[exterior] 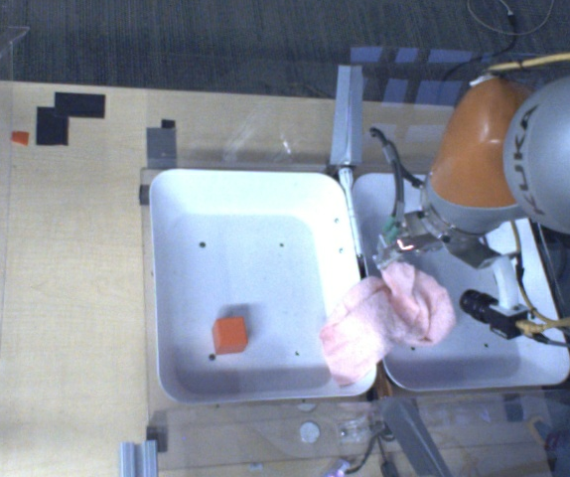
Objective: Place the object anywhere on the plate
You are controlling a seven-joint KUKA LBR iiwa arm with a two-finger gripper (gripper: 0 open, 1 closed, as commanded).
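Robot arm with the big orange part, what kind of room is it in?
Probably a robot testing lab. The KUKA arm reaches over two white bins on a wooden bench, with an orange block and a pink cloth.

The arm (553,157) is glossy grey, rounded, with dark "KUKA" lettering on its shell. Just beside that lettering sits a bulging orange band (479,147). Thin black cables (396,172) run near the band.

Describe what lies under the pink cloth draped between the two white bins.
The crumpled pink cloth covers the divider where the left white bin meets the right white bin. Anything beneath the cloth is hidden.
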